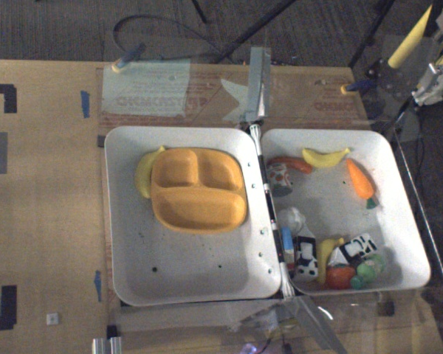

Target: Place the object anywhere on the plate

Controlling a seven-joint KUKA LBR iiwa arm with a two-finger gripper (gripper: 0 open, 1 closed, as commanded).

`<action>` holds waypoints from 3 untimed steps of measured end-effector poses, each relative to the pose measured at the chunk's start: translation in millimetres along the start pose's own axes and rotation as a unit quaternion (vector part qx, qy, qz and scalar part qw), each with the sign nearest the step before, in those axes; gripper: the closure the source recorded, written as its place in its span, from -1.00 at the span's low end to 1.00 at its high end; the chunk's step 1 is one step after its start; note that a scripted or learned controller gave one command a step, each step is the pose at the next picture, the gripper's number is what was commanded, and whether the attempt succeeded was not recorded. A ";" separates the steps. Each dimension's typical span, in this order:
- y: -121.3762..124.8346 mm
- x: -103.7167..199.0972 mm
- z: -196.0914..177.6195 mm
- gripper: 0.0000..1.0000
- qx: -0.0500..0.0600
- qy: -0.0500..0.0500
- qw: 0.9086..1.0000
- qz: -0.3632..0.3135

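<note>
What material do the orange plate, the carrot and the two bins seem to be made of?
Plate: probably moulded plastic, matte orange, one even colour with rounded compartment walls. Carrot: likely a plastic toy, smooth bright orange with a small green tip; rubber is possible. Bins: seemingly thin white plastic, faintly glossy, with rounded corners and small dark marks.
</note>
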State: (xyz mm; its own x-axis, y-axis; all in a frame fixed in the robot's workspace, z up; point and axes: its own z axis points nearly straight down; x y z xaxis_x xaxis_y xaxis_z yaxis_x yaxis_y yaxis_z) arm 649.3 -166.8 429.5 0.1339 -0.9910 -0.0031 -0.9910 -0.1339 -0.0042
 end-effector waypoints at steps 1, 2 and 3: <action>-14.0 34.6 7.8 1.00 0.002 0.000 0.994 -0.113; -14.5 35.3 -6.2 1.00 0.001 0.001 0.945 -0.327; -7.0 40.0 -6.0 1.00 0.000 0.000 0.871 -0.491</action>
State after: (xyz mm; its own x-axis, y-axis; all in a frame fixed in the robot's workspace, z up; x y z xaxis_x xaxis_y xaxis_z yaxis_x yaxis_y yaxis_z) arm 661.5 -205.6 435.4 0.9174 -0.3979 0.0031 -0.3978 -0.9174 -0.0050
